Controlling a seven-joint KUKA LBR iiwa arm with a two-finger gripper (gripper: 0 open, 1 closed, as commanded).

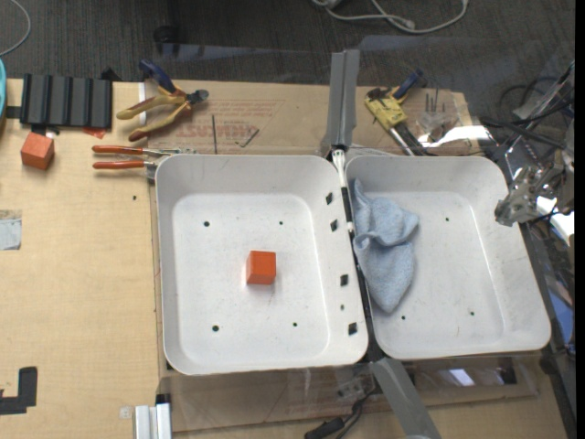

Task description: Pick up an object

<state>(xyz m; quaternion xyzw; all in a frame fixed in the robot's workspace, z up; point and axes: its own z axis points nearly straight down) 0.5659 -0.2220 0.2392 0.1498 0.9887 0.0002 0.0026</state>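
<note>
An orange cube (261, 268) sits near the middle of the left white bin (183, 337). A crumpled grey-blue cloth (384, 248) lies against the left wall of the right white bin (512, 327). My gripper (515, 206) hovers at the right bin's far right rim, well away from both the cloth and the cube. It looks grey and metallic, partly blended with cables behind it. Nothing shows between it and the bin floor.
Beyond the bins, on the cardboard bench top, lie yellow-handled pliers (160, 108), red-handled pliers (123, 157) and a yellow clamp (391, 110). A second orange block (37, 150) and a black rack (67, 101) sit at far left. Cables crowd the right edge.
</note>
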